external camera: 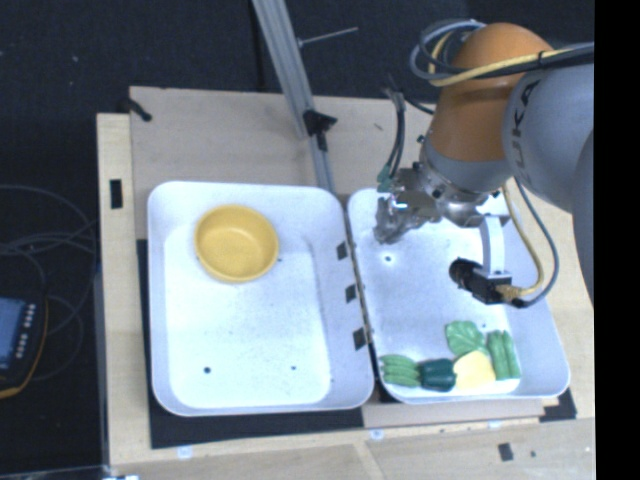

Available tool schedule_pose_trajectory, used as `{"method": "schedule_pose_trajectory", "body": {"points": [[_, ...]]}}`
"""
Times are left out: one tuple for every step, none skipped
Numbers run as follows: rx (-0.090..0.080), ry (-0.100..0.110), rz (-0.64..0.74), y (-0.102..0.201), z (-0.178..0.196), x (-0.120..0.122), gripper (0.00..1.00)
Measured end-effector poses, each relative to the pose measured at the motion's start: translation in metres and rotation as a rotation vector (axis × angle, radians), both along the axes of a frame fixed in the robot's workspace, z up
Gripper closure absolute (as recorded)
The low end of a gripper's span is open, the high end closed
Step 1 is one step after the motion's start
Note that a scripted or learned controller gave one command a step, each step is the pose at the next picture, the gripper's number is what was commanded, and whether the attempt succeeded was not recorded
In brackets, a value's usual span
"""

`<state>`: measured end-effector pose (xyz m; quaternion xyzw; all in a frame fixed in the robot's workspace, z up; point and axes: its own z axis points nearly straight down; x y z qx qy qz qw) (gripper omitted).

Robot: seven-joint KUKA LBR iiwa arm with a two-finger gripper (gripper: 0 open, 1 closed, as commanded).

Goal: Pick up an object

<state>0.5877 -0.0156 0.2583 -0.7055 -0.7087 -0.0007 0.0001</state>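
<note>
A yellow bowl [236, 243] sits in the upper left of the left bin [240, 368]. In the near corner of the right bin [420, 288] lie several small objects: a light green piece [462, 335], a striped green piece [501, 353], a yellow piece [474, 370], a dark teal piece [436, 373] and a green piece [399, 369]. My gripper [388, 226] hangs over the upper left part of the right bin, near the divide between the bins, well apart from the small objects. Nothing shows between its fingers.
A grey metal pole [290, 73] slants up from the back edge of the bins. A black cable connector [478, 280] hangs over the right bin below the wrist. The orange and grey arm [500, 98] covers the upper right.
</note>
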Motion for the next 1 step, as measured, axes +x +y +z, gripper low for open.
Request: {"method": "schedule_pose_trajectory", "body": {"points": [[-0.001, 0.001, 0.0, 0.0612, -0.0074, 0.0089, 1.0]]}}
